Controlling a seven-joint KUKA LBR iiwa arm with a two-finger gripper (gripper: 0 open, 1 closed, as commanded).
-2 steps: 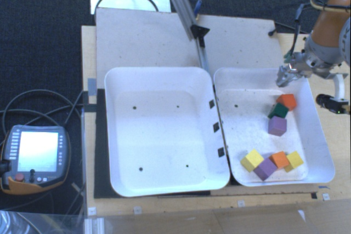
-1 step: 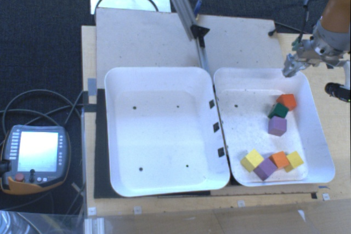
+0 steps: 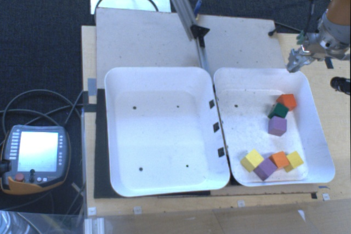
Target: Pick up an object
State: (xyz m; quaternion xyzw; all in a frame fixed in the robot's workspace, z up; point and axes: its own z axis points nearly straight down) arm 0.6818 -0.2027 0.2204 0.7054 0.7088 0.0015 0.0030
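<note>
Pincer [image 3: 294, 61] above right bin's [image 3: 315, 112] far corner, holding nothing; finger gap unreadable. Orange cube [image 3: 287, 101] lies nearest, touching green cube [image 3: 278, 111]. Advise descending straight, straddling orange's free sides.

Arm cropped, gripper unclear

I see the arm [image 3: 337, 5] cut off by the right and top edges; the gripper [image 3: 294, 60] is too blurred for me to read; the green block [image 3: 278, 111] sits partly under the orange block [image 3: 287, 101].
</note>
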